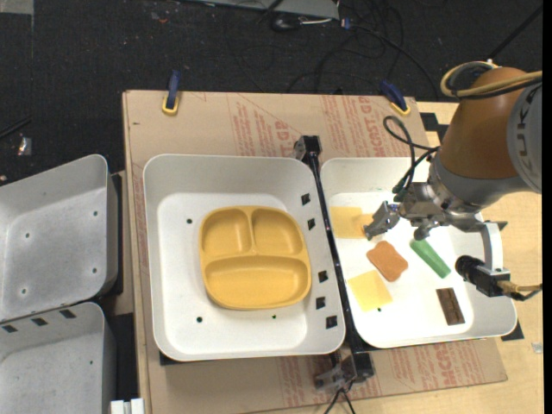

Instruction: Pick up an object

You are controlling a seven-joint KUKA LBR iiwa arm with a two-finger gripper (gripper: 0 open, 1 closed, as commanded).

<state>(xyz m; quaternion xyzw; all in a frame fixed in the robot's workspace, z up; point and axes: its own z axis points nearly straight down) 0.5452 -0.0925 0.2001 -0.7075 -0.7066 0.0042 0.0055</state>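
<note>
While the arm reaches in from the right of the frame, the gripper [398,223] is positioned over the upper middle of the right bin [493,322]. Its fingers appear slightly parted, and nothing is seen between them. Four loose objects and one further piece lie on the floor of this bin. An orange-brown block [387,260] is located just below the gripper, apart from the fingertips. A green stick [429,258] lies tilted just to the right of the block. A pale yellow square [346,222] is found to the left of the gripper, near the divider, and a second yellow square [369,291] lies lower, just beside the block. A dark brown bar [449,305] rests toward the lower right corner.

The left bin [164,317] is occupied by a yellow divided tray [255,258], well apart from the gripper.

The orange-brown block is judged the nearest candidate. It is likely light and somewhat soft, possibly foam or plastic play food, so moderate closing force should suffice. It is best taken across its narrow sides, with the fingers turned to match its diagonal lie. The yellow squares look thin and flat and may be hard to get under; the green stick may roll.
</note>
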